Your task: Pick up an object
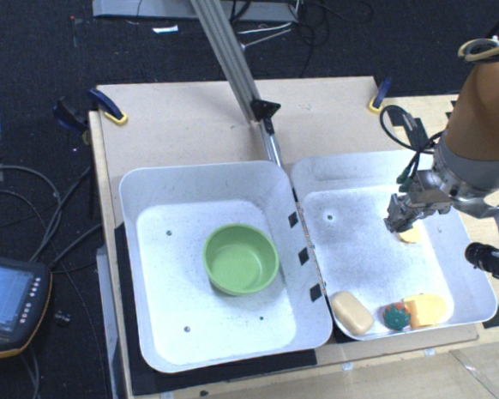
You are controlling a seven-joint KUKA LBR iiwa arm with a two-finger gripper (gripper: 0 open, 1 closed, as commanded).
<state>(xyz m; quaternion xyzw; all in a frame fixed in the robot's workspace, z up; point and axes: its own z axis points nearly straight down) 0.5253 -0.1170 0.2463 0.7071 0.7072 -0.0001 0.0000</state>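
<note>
My gripper point(401, 218) hangs low over the right bin point(351, 178), near its right side. A small pale yellow object point(411, 236) lies just below and right of the fingertips, partly hidden by them; I cannot tell whether they touch it. Along the bin's front edge rest a tan oval piece point(352, 312), a small teal and red object point(397, 316) and a yellow block point(428, 309). In the left bin point(158, 244) a green bowl point(240, 259) sits upright near the middle.
A grey metal pole point(231, 54) slants down from the top to the divide between the bins. Black clips point(306, 255) run along that divide. Clamps with yellow tips hold the board's far corners point(109, 106).
</note>
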